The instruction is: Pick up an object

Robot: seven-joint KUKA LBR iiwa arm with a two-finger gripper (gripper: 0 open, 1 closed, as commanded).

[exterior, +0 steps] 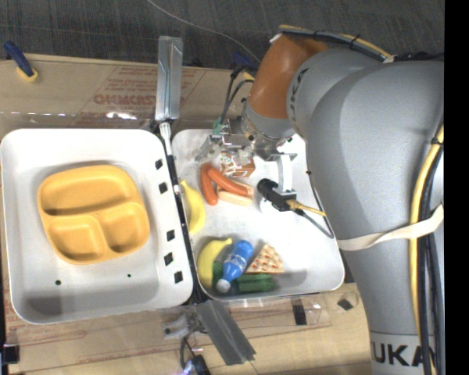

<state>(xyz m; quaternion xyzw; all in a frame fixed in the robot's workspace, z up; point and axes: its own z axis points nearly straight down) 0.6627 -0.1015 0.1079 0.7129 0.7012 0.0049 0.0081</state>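
Clutter is packed into the right bin (301, 241), and the gripper (233, 148) is seen low over that bin's far left corner. Its opening is hidden beneath the wrist, so whether it is spread or closed cannot be told, and nothing can be said to be held.

A hot dog (225, 186) lies just on the near side of the gripper, slanted across the bin's floor, and is judged the likeliest thing to be picked. A small red-and-white item (236, 165) sits between the 2, touching or nearly so. Along the bin's near edge 4 more things are crowded together: a banana (209, 258), a blue bottle (236, 262), a waffle wedge (266, 261) and a green piece (254, 284). A yellow piece (192, 209) rests against the left wall. In the left bin (16, 209), 1 yellow divided tray (94, 209) is carried.

Several failures could be expected from here. The hot dog is rounded and slanted, so it could be rolled aside, or only its bun pinched, by a grasp not squared across it. The small item could be caught with it, or instead of it. The far wall and corner are close, and they could be struck if the descent were set slightly off.
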